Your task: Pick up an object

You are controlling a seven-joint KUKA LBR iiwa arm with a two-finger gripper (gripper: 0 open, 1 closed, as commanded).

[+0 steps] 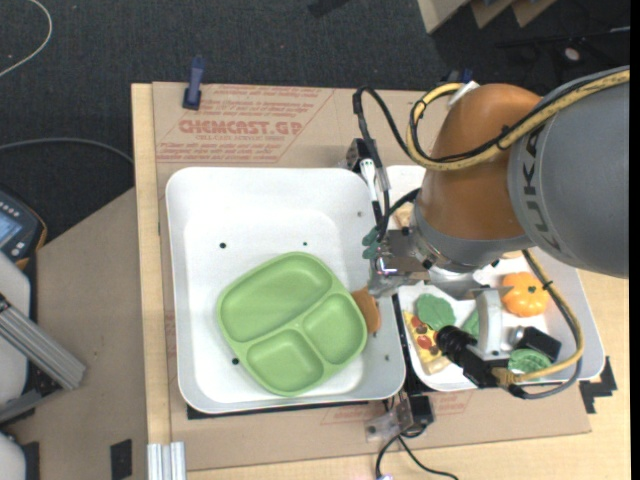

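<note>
My gripper hangs low over the wall between the two bins, mostly hidden under the orange wrist band and grey arm. Just left of it, a small brown round object lies against the right edge of a green divided plate in the left bin. In the right bin lie an orange toy fruit, a green leafy toy, a pizza-slice toy and a green and black piece.
The arm covers most of the right bin. Black cables run along the wall between the bins. A cardboard sheet lies under the bins, with a blue clip at its far edge.
</note>
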